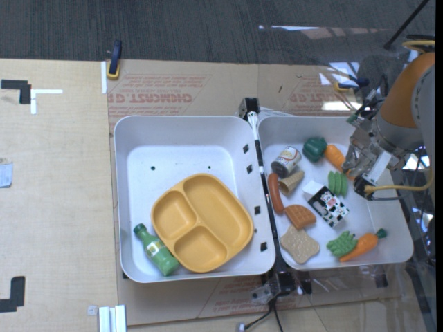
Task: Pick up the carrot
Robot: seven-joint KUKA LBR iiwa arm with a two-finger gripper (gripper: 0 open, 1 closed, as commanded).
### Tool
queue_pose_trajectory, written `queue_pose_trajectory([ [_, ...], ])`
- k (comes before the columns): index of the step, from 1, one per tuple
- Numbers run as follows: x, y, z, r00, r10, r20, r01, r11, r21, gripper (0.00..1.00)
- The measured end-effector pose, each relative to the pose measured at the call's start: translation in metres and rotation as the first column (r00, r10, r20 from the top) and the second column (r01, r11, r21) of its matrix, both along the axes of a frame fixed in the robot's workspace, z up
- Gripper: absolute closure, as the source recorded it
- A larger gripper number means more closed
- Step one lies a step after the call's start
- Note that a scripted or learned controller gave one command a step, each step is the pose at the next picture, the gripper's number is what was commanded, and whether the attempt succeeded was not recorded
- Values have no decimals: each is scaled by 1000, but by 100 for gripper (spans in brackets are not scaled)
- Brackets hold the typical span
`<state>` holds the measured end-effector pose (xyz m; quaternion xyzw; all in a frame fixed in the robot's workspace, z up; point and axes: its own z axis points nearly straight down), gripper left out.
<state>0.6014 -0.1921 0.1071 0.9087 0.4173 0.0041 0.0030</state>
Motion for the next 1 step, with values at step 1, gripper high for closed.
queue_pose_trajectory([
  [1, 24, 58, 47, 988, -152, -13, 152, 988, 1, 100],
])
